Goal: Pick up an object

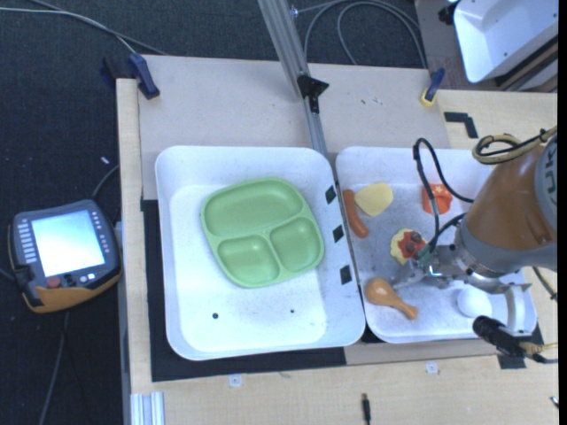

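Gripper (423, 268) dips low into the right bin (390, 326) beside the drumstick (391, 296) (claw state: cannot tell), lining up a grab.

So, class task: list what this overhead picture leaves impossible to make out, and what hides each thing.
- Hand: its fingers are too small and blurred to judge, in the camera view.
- White object in the right bin: partly covered by the arm; kind unclear.
- Small multicoloured food item: too blurred to identify.
- Orange object: crossed by a black cable.
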